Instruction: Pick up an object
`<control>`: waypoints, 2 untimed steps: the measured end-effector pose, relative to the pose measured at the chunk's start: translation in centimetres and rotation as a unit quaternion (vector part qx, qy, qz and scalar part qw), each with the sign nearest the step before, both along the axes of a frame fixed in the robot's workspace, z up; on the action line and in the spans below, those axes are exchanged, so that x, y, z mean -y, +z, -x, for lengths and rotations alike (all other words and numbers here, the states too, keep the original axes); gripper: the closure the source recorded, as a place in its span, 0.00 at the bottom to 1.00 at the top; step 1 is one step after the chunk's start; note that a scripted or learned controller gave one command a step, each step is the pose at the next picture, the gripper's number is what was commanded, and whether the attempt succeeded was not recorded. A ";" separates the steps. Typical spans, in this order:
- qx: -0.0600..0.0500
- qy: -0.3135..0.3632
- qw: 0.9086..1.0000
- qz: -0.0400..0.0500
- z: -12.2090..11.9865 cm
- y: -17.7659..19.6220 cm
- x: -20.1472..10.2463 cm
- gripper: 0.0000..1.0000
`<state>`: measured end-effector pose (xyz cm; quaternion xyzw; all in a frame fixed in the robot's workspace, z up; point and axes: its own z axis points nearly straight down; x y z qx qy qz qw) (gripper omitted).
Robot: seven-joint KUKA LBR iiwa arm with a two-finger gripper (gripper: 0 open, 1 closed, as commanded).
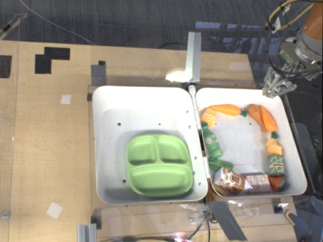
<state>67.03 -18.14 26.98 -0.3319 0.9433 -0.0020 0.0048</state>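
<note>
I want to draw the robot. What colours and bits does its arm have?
The arm is grey metal with an orange band above the wrist. Yellow and black cables loop beside it. At its tip sits a small pale grey gripper made of shiny metal pieces.

The worktop (45, 150) is light wood with a shiny clear sheet on top. A few black squares (50, 58) sit on it at the far left. Behind it, the floor (126, 14) is dark grey carpet, with a thin wire (48, 21) lying across.
</note>
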 end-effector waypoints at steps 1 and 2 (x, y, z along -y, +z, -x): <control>0.000 0.001 1.000 0.000 -0.1 0.0 -0.2 0.00; -0.007 0.069 0.998 -0.002 6.5 -15.1 0.7 0.00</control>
